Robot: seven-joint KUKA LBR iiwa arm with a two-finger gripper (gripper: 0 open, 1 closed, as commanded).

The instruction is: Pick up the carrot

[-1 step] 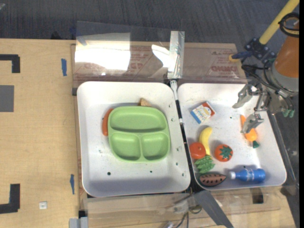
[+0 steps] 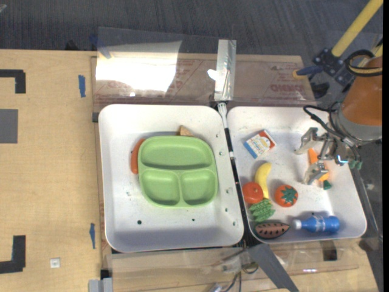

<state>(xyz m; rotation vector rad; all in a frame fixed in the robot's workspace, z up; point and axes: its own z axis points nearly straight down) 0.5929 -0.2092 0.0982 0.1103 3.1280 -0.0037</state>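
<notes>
- Orange is being seen right between the metal fingers (image 2: 306,140) of the gripper (image 2: 314,157); the carrot (image 2: 316,163) is being pinched there, over the right part of the right bin (image 2: 358,208); its green tip is poking out toward the lower right
- whether the carrot is being lifted clear of the bin floor or is just touching it can't be told from this slanted view
- the fingers are being kept a little spread around the carrot, one above it and one below, pressed in on it rather than shut together
- the arm (image 2: 364,102) is being reached in from the right, its orange band sitting just above the wrist
- the rest of the right bin is being shared by a small white and blue box (image 2: 260,143) near the top left; a banana (image 2: 262,176) just below that; a tomato (image 2: 253,192) touching the banana's lower end; a strawberry (image 2: 285,195) near the tomato; a green veggie piece (image 2: 262,210) under the tomato; a watermelon slice (image 2: 271,229) at the bottom edge; a blue bottle (image 2: 319,224) lying on its side beside it
- the left bin (image 2: 115,163) is being taken up by a green divided tray (image 2: 177,170), with something orange (image 2: 134,157) peeking out from under its left side
</notes>
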